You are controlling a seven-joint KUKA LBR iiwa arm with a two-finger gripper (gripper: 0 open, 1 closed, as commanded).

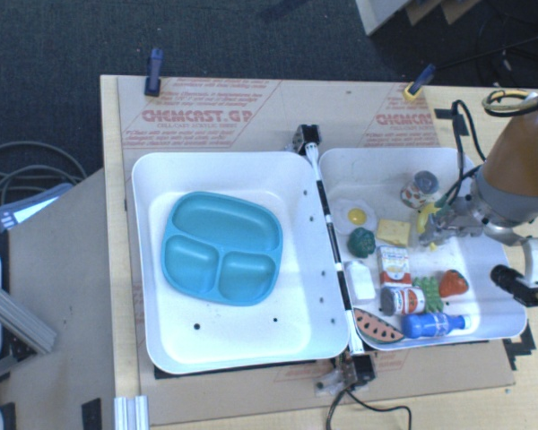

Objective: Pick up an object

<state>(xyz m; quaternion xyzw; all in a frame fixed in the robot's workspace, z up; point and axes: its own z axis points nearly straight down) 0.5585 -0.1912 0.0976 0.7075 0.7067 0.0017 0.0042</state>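
The right white bin (484, 330) holds several small objects. Among them are a yellow block (394, 232), a dark green lump (361, 241), a yellow disc (356, 216), a small grey-blue cup (423, 184) and a red-and-white packet (394, 262). Toward the front lie a can (405, 299), a red strawberry (453, 283), a blue bottle (435, 324) and a watermelon slice (377, 326). My gripper (436, 224) hangs low over the bin's middle, just right of the yellow block, with something yellow beside its tip.
The left white bin (152, 240) holds a blue divided plate (221, 247). The grey arm with its orange band (513, 164) reaches in over the right bin's right edge. Clips (152, 68) and cables lie around the wooden bench.
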